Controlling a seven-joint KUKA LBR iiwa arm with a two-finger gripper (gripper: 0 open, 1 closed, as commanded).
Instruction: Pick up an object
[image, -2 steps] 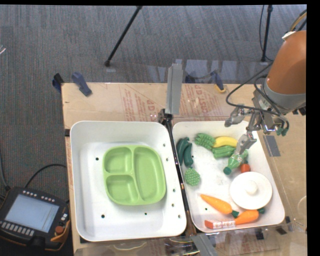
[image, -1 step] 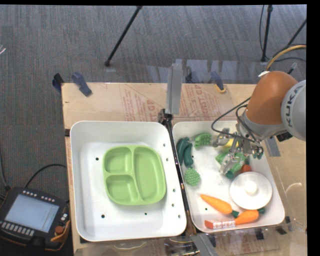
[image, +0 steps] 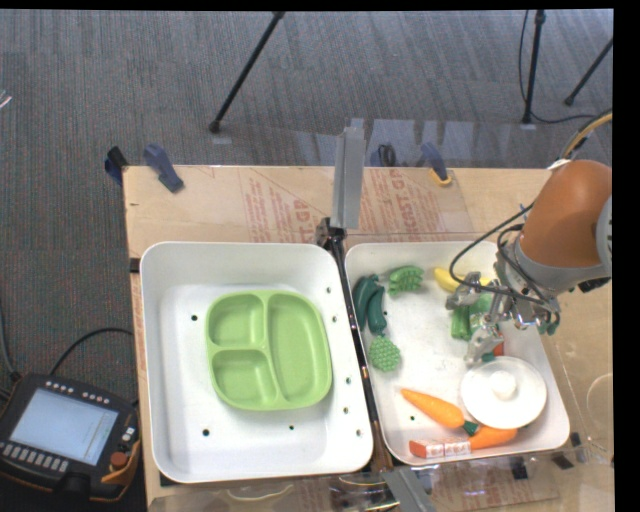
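Observation:
My gripper (image: 486, 338) hangs low over the right bin (image: 420, 372), under the orange band of the arm (image: 565, 215). A bright green toy (image: 462, 318) lies just to its left, partly covered by the wrist. A yellow banana (image: 446, 279) lies behind that. A round white lid (image: 503, 392) sits just in front of the gripper. Two orange carrots (image: 434, 407) lie at the bin's front. A dark green vegetable (image: 369, 300), a green leafy piece (image: 405, 278) and a green spiky ball (image: 385, 353) lie on the bin's left side.
The left bin (image: 170, 400) holds a light green divided plate (image: 268, 349). A small red and white piece (image: 440, 450) lies at the right bin's front edge. A metal post (image: 349, 185) rises behind the divider between the bins. A control pendant (image: 65, 432) lies on the floor at left.

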